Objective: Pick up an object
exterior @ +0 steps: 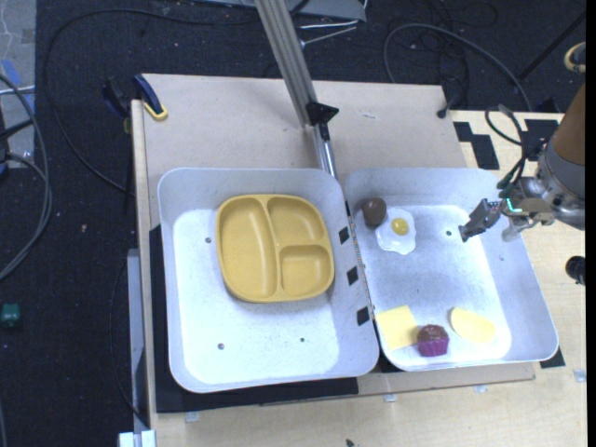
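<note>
The right bin (438,268) holds several toy foods. A brown ball (373,211) and a fried egg (399,233) lie at its far left. Along its near side lie a yellow square slice (396,327), a purple piece (432,340) and a yellow oval piece (473,325). My gripper (494,224) hangs over the bin's far right edge, well right of the egg. It is open, with nothing between its fingers.
The left bin (186,333) holds a yellow divided plate (276,247). A grey pole (289,49) slants from the top down to the seam between the bins. Cables cross the dark floor around the bench.
</note>
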Robot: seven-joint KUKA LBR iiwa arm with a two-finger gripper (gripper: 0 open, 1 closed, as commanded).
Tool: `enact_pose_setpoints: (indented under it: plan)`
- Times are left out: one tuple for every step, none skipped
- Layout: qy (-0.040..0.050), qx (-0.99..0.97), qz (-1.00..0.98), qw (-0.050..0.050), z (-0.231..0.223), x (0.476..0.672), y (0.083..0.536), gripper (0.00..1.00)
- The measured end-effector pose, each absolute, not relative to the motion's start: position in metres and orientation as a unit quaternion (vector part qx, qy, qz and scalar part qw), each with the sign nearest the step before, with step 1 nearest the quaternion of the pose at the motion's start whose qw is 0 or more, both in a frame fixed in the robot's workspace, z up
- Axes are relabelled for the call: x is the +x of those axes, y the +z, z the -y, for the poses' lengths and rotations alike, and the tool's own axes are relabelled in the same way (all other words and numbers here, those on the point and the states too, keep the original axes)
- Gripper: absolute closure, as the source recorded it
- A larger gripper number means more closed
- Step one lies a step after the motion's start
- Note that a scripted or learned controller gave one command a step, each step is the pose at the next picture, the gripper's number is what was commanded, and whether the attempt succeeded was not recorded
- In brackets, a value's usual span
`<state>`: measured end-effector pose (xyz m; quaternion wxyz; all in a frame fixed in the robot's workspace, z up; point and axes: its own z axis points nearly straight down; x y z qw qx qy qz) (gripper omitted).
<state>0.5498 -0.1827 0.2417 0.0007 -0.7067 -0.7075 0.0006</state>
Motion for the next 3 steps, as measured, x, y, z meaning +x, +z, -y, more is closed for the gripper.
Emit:
enact_pose_setpoints:
  plan:
    - [0.0001,-0.707,0.708,0.000,0.183,0.550,0.243,0.00]
    - [0.0011,-0.707,0.707,0.001,0.180,0.548,0.199,0.00]
    - [0.0011,-0.707,0.707,0.001,0.182,0.551,0.155,0.00]
